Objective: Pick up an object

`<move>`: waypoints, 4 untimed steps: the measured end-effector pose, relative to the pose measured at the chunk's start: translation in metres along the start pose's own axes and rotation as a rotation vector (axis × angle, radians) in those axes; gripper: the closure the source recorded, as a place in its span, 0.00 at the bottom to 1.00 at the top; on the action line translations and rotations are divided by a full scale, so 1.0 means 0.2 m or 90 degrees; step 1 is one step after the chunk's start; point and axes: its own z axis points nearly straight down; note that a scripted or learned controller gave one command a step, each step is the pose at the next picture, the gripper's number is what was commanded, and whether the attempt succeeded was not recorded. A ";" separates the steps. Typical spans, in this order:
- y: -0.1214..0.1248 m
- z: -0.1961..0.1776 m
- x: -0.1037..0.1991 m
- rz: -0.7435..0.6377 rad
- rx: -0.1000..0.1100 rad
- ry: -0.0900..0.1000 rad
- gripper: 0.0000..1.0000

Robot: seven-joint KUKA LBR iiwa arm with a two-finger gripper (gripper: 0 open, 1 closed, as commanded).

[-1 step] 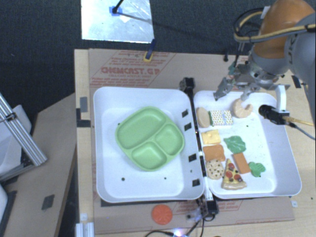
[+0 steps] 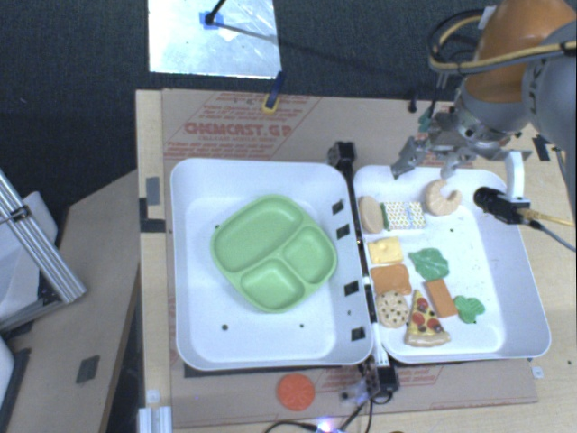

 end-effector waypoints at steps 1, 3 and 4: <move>0.01 0.31 -0.03 0.002 0.002 0.000 0.00; 0.00 0.66 -0.06 0.003 -0.008 -0.004 0.00; 0.02 0.59 -0.04 0.001 -0.016 -0.001 1.00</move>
